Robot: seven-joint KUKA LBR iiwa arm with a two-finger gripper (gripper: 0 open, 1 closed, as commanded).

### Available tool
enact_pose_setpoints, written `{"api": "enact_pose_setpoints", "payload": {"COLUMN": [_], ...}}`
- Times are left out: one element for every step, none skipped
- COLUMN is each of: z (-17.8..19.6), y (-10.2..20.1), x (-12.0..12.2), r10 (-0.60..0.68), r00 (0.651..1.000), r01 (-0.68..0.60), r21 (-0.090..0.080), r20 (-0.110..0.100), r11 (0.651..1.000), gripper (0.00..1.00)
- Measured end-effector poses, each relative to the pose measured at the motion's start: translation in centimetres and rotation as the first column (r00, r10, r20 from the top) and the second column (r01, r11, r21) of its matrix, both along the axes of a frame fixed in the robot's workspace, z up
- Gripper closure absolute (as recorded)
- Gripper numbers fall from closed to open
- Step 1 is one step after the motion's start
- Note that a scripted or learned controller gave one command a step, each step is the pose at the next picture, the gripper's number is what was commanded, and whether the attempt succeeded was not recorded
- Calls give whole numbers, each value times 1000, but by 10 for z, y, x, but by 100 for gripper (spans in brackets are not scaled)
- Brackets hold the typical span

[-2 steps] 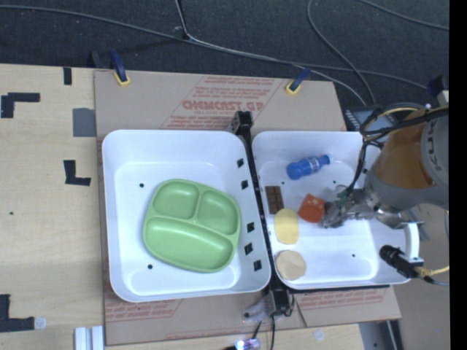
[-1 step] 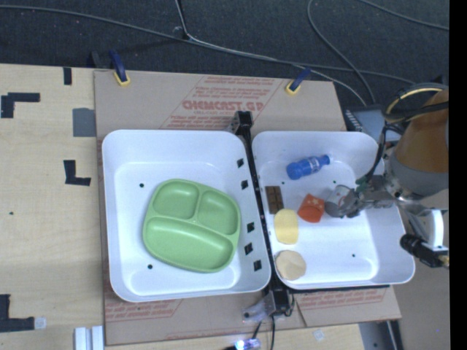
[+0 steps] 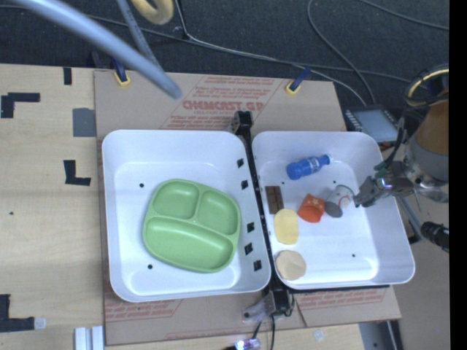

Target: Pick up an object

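Note:
The right bin (image 3: pixel 379 257) holds a blue bottle (image 3: pixel 307 166) lying on its side, an orange-red piece (image 3: pixel 311 208), a yellow block (image 3: pixel 286 225), a tan round piece (image 3: pixel 290 264), a small brown bar (image 3: pixel 274 198) and a small grey-and-white item (image 3: pixel 338 201). My gripper (image 3: pixel 367 193) hangs over that bin's right side, just right of the grey-and-white item. Nothing shows between its fingers. The arm's orange band (image 3: pixel 432 130) is at the right edge.
The left bin (image 3: pixel 117 159) holds a green divided plate (image 3: pixel 193 224). Black clips (image 3: pixel 243 122) join the bins along the middle. Cardboard (image 3: pixel 219 100) lies under both bins. A grey pole (image 3: pixel 95 31) crosses the upper left, with cables behind the bench.

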State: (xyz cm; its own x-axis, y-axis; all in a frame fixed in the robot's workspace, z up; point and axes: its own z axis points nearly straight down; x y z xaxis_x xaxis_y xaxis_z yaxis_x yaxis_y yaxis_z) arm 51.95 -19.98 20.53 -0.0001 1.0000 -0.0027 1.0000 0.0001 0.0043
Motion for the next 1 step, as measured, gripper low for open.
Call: {"api": "enact_pose_setpoints", "payload": {"z": [47], "y": [0], "x": [1], "r10": [1], "r00": [1000], "r01": [-1], "r21": [1], "r20": [-1], "r11": [1000], "gripper": [100]}}
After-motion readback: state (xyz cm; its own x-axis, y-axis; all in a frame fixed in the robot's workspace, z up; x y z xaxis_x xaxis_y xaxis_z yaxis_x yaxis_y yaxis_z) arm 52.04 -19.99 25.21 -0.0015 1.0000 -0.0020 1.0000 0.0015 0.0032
